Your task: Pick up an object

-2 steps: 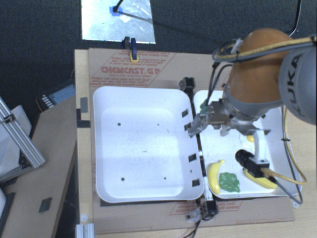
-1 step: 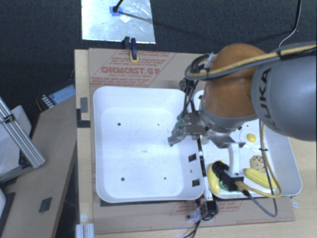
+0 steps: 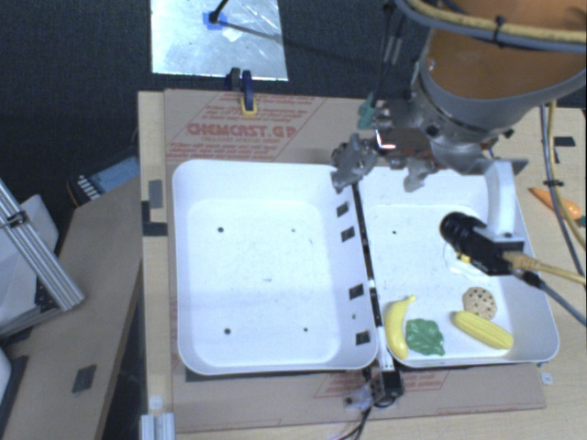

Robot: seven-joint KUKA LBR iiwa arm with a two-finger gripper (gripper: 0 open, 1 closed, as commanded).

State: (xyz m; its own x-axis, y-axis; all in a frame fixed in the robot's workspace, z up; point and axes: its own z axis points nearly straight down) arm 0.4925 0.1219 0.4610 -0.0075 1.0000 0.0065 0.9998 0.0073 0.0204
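Reaching stage: the arm [image 3: 495, 35] hangs over the far edge of the right bin [image 3: 413, 223], nothing held, so the pick looks not yet made.
Gripper: the gripper [image 3: 381, 163] sits above the divider [image 3: 364, 246]; whether it is apart or together, I cannot tell.
Objects: banana [image 3: 397, 326] at the right bin's near-left corner, green piece [image 3: 425, 336] touching it, corn cob [image 3: 483, 329] and cookie [image 3: 478, 302] toward its near-right corner.
Next move: likely travel toward the near edge, then descend squarely over one item.
Writing: cardboard [image 3: 243, 126] beyond the bins reads roughly "CHEMCAST", in red.
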